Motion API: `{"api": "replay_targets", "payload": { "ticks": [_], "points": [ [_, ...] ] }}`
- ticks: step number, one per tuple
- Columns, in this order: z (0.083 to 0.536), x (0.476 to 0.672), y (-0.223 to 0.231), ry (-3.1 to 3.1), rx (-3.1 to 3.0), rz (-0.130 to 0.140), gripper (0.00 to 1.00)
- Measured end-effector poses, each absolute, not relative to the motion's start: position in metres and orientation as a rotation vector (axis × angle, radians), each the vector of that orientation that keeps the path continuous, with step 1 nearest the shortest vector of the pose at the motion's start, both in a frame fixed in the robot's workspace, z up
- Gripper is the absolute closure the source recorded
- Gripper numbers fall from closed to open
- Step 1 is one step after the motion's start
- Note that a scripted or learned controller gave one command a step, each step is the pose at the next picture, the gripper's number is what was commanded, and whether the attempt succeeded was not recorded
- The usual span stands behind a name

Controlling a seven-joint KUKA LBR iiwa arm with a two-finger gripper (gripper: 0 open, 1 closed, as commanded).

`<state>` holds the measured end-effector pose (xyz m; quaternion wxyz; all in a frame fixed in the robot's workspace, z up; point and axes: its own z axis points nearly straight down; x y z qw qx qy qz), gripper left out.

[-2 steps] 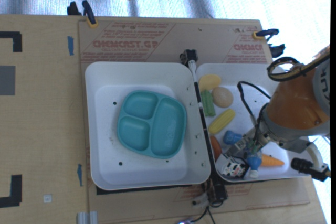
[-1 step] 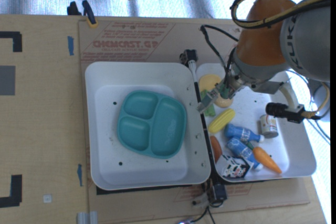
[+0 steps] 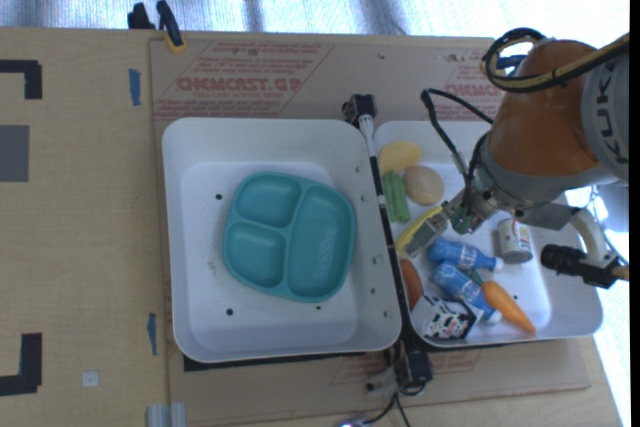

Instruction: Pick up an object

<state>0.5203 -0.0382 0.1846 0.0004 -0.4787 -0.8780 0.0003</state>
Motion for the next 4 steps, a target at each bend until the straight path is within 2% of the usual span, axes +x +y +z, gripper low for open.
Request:
{"api": "replay_targets", "payload": {
  "ticks": [4],
  "points": [
    [0.1846, 0.5204, -0.0378, -2.758, -1.502, 0.000, 0.00]
  ]
}}
